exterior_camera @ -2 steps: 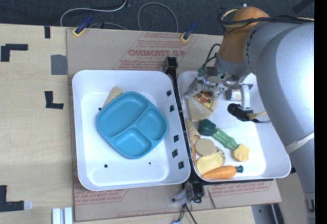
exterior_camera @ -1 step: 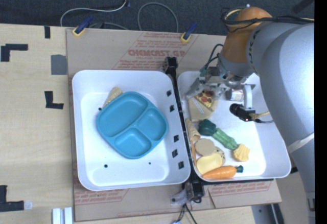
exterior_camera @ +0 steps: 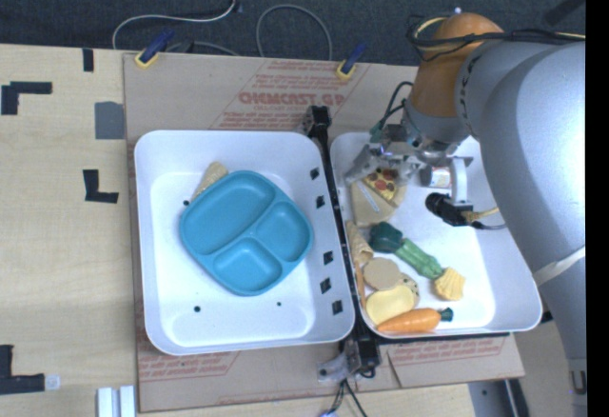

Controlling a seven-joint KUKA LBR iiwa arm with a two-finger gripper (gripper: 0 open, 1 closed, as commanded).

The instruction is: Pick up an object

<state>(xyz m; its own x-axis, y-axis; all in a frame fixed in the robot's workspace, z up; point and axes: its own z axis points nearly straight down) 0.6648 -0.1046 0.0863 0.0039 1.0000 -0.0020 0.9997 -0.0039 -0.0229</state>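
Observation:
My gripper (exterior_camera: 383, 156) hangs low over the far left corner of the right bin (exterior_camera: 495, 263), under the orange wrist band (exterior_camera: 440, 82). Directly below and touching or nearly touching it lies a toy pizza slice (exterior_camera: 378, 197), tan with red spots. Nearer the front of that bin are a green vegetable piece (exterior_camera: 406, 250), a round tan disc (exterior_camera: 383, 273), a pale yellow piece (exterior_camera: 392, 299), an orange carrot (exterior_camera: 410, 320) and a small yellow chunk (exterior_camera: 449, 286). I cannot tell whether the gripper has hold of the pizza slice.
The left bin (exterior_camera: 162, 291) holds a blue divided plate (exterior_camera: 247, 231) with a tan item (exterior_camera: 210, 179) poking out from under its far edge. A black divider (exterior_camera: 329, 206) runs between the bins. The grey arm (exterior_camera: 538, 148) covers the right side.

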